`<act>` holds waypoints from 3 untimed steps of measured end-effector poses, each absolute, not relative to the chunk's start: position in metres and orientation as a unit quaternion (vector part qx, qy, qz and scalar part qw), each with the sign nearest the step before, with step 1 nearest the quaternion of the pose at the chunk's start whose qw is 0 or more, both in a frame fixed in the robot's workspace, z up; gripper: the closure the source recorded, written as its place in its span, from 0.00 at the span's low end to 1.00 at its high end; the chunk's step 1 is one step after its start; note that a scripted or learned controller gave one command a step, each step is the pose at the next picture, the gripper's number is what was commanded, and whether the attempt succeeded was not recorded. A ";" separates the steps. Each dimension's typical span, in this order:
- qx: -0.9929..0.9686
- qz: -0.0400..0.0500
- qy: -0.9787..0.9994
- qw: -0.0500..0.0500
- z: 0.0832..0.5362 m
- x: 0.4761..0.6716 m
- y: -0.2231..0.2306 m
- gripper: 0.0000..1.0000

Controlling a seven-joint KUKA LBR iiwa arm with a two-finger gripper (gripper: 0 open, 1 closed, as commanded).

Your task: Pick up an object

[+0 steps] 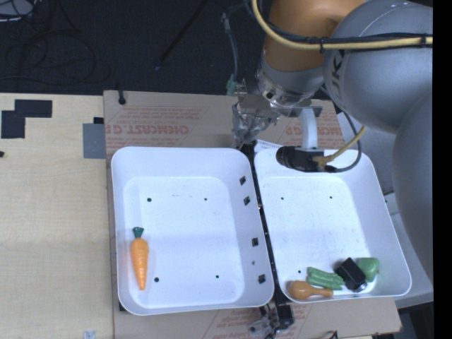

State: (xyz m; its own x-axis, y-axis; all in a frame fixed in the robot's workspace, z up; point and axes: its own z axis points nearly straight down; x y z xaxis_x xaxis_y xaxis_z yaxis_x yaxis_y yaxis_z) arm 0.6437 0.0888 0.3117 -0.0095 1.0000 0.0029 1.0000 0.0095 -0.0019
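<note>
On your left, the shallow white plastic left bin (120, 189) holds a single orange toy carrot with a green top (139, 258), lying lengthwise near the bin's near-left corner, well apart from everything else. Move across the dark divider to the shallow white plastic right bin (395, 246), and you find a small cluster pressed into its near corner: a tan pear-shaped toy (308, 290), a green toy bean pod (325, 278), a small black block (350, 273) and a rounded green piece (369, 266), touching or just beside one another. Above the far edge of the bins, over the brown cardboard sheet (169, 122), the two-finger gripper (248, 127) hangs from the grey arm with its orange band (304, 20), well apart from every object; you cannot tell how its fingers stand, and nothing shows between them. By this evidence the pick has not begun: no object is lifted, and choosing a target, descending and grasping all remain ahead of you.
</note>
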 end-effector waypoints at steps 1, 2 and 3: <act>-0.704 -0.002 -0.710 0.000 0.359 0.633 0.176 1.00; -0.705 -0.001 -0.710 0.001 0.392 0.644 0.248 1.00; -0.709 0.005 -0.705 0.002 0.329 0.643 0.178 1.00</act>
